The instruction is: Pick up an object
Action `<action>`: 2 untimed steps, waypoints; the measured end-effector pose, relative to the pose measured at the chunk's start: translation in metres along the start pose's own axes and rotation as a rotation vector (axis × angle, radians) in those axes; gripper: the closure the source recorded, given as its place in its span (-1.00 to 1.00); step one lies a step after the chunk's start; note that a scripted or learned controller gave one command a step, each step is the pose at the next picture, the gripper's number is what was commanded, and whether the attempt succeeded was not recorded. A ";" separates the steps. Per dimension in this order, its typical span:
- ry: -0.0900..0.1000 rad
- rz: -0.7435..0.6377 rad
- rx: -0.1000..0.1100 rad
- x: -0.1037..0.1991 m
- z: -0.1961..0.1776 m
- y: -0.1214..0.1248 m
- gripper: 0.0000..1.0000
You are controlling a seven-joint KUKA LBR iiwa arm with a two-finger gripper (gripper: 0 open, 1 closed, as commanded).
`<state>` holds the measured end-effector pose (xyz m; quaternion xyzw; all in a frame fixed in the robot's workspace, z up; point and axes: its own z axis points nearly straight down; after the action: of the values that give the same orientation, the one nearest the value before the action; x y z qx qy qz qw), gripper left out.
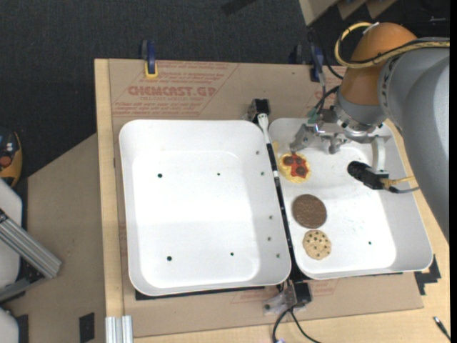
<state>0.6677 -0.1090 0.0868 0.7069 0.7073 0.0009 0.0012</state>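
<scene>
While the arm (400, 70) reached in over the right bin (385, 249), its gripper (319, 136) hung above that bin's far end; whether it was released or clenched could not be told. Three food items lay in that bin: one small pizza (294, 167) just beside the gripper, one brown cookie (309, 210) nearer the camera, and one chip cookie (316, 244) beyond that. The left bin (143, 156) sat alongside, two bins in all.

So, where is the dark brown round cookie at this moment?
The dark brown cookie lies in the right bin, near its left wall, between the small pizza above it and the chocolate chip cookie below.
</scene>
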 end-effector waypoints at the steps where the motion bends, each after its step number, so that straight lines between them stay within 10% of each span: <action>1: 0.001 0.004 0.002 0.010 -0.001 -0.095 -1.00; 2: 0.000 -0.004 -0.014 0.043 -0.185 -0.103 -1.00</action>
<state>0.5643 -0.0659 0.2712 0.7055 0.7087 0.0060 0.0063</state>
